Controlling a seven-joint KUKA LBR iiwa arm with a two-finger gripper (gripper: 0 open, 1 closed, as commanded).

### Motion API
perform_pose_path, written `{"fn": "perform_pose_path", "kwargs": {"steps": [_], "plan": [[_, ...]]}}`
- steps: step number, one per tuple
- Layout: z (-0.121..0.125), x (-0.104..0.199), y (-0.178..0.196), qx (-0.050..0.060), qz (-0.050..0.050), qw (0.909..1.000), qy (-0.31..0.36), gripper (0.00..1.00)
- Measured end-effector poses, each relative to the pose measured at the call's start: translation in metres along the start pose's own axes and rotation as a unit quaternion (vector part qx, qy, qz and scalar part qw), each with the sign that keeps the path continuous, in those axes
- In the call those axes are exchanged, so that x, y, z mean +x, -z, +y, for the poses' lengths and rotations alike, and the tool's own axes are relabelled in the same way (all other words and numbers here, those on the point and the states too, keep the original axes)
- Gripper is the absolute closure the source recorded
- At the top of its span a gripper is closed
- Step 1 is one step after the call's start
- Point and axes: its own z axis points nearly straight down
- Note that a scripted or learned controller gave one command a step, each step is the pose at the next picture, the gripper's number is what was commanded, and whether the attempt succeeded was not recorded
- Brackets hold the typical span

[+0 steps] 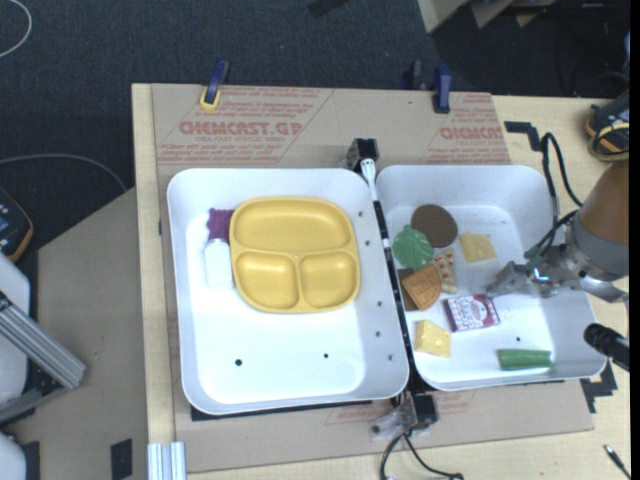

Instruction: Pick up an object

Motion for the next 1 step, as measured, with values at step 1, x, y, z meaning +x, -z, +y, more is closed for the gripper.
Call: {"fn": "perform_pose_path", "kwargs": {"steps": [1], "plan": [[0.0023, -0.0005, -0.0099, -0.004, -0.001, 1.0000, 0.000, 0.00]]}}
